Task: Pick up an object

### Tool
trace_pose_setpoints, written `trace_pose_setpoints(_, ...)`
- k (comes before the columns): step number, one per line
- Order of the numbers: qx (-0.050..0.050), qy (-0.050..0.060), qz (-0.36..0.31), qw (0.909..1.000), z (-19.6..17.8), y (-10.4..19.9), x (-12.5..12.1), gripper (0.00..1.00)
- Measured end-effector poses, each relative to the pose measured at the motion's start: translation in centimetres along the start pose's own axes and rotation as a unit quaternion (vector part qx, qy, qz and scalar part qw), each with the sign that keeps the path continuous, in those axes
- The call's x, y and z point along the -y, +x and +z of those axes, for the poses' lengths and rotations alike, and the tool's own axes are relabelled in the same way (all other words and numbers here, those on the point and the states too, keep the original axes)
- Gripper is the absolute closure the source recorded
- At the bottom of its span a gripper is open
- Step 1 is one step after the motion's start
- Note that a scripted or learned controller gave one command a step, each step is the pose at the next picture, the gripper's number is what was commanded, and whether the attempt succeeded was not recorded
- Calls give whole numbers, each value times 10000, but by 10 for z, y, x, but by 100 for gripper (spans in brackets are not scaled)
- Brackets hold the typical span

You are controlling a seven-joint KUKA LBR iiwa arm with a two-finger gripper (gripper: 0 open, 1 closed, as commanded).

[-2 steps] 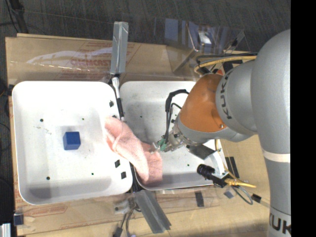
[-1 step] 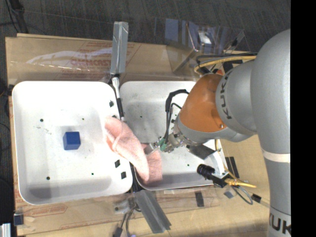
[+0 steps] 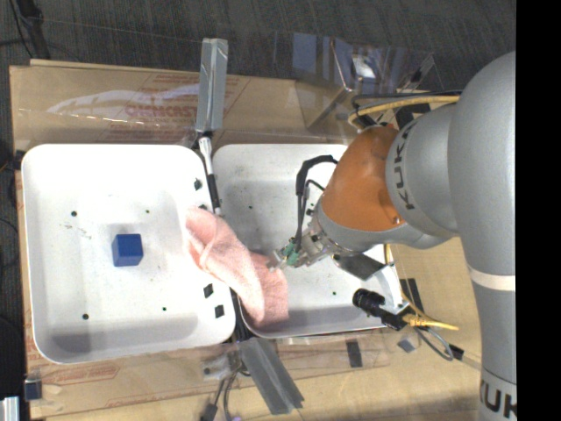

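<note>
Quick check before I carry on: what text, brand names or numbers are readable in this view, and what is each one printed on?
"KUKA", partly cut off by the curve, on the grey arm beside the orange band.
"KU", cut off at the frame's bottom edge, low on the arm.
Faint red print on the cardboard behind the left bin: too blurred to read.
No readable marks on the blue cube or pink cloth.

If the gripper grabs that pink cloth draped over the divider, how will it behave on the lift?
The pink cloth lies crumpled and sagging across the rim between the left bin and the right bin, so it is probably floppy and will hang and stretch out. It looks light. Its trailing end may drag over the rim.
</note>
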State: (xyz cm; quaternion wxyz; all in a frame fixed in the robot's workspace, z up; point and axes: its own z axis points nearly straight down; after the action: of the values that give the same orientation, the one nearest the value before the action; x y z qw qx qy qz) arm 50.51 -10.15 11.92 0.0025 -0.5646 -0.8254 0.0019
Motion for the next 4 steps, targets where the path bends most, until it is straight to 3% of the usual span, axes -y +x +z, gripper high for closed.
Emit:
trace_pose_setpoints(1,1,-1,0,10000,0,0,0,0)
trace_pose_setpoints(2,-4,-15,-744,9972,-24,-1,26,0)
trace_pose_setpoints(3,7,-18,-1664,9861,28,-19,-40,0)
trace_pose_setpoints(4,4,-16,-1651,9863,28,-7,-6,0)
